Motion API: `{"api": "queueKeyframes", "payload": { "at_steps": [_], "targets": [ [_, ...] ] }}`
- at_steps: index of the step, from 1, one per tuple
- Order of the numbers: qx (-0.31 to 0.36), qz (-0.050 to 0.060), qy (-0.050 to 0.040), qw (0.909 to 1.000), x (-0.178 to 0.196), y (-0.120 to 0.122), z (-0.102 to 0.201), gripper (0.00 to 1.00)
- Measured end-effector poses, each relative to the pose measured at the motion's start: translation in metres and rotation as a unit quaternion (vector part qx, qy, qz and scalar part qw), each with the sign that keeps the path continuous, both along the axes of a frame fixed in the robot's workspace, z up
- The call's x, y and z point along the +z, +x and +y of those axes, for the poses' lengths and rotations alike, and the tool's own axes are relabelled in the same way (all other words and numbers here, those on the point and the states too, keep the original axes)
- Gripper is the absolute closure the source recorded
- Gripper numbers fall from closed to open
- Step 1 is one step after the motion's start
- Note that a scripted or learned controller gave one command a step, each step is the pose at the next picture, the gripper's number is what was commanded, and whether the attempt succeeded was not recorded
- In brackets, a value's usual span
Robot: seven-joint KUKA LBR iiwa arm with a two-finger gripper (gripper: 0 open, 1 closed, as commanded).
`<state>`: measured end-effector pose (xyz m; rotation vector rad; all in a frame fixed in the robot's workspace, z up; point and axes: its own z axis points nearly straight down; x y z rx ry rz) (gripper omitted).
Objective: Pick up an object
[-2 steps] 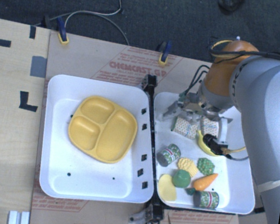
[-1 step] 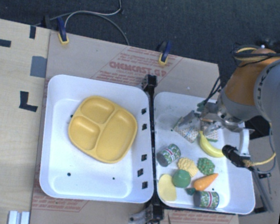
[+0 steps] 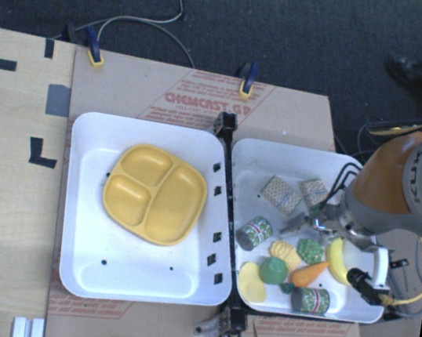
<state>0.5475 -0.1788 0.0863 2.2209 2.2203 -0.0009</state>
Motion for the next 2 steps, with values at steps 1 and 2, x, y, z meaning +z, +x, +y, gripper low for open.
{"api": "queueKeyframes", "payload": {
  "at_steps": [1,2],
  "targets": [
    [0.001,0.0,0.0002,1.0,0.004,0.073,-0.031,0.0],
    [0.001,0.002,0.0019,1.0,0.0,0.122,-0.043,0.0]
  ]
}}
